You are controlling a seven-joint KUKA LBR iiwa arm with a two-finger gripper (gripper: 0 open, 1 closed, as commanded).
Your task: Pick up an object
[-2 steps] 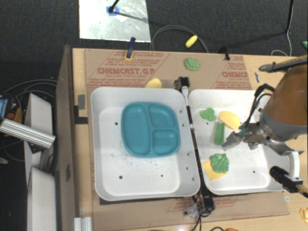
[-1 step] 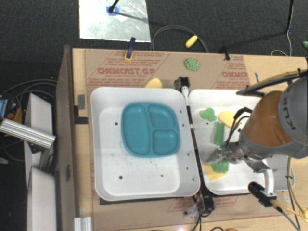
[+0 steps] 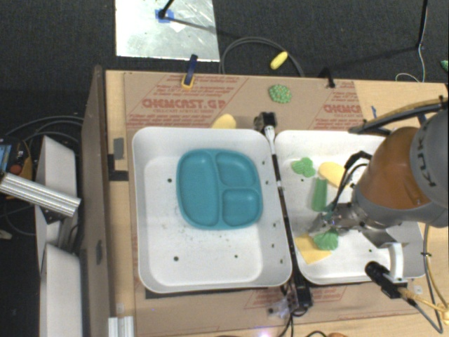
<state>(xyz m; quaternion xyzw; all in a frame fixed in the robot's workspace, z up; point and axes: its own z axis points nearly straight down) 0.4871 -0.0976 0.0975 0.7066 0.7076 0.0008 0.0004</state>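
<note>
In the right bin (image 3: pixel 351 140) lie several toy foods: a light green leafy piece (image 3: pixel 303 166), a yellow piece (image 3: pixel 331 171), a dark green stick (image 3: pixel 320 194), a green broccoli-like piece (image 3: pixel 325 241) and a yellow wedge (image 3: pixel 311 249). My gripper (image 3: pixel 328 223) hangs low over the bin's front left part, right above the broccoli-like piece and close to the yellow wedge. The orange wrist band (image 3: pixel 389 170) sits above it and hides the bin's right side.
The left bin (image 3: pixel 158 258) holds a teal divided plate (image 3: pixel 219 189). On the cardboard behind the bins lie a yellow piece (image 3: pixel 224 122) and a green knobbly piece (image 3: pixel 280 93). A black divider (image 3: pixel 279 188) runs between the bins.
</note>
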